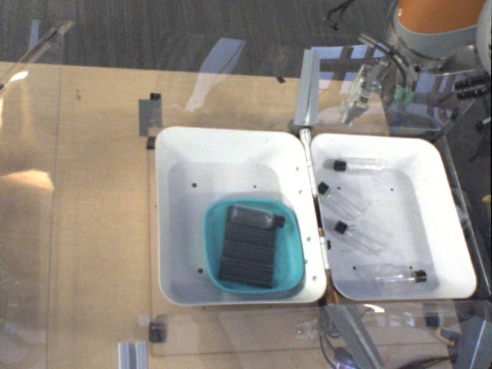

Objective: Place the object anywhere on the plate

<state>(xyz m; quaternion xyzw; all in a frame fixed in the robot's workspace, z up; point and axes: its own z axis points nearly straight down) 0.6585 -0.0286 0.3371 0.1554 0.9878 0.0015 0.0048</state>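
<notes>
My end effector [361, 98], state unreadable, hangs past the right bin's [453, 206] far edge, while a tube [254, 217] already lies crosswise on the teal plate [290, 244] in the left bin [173, 206].

Bins [231, 141]: glossy white plastic, smooth. Plate [290, 241]: teal plastic, slight sheen. Ribbed block [247, 254] on it: matt dark grey. Tubes [360, 164]: clear plastic, black caps. Surface [77, 229]: pale wood under glare. Floor [192, 14]: dark woven carpet.
</notes>
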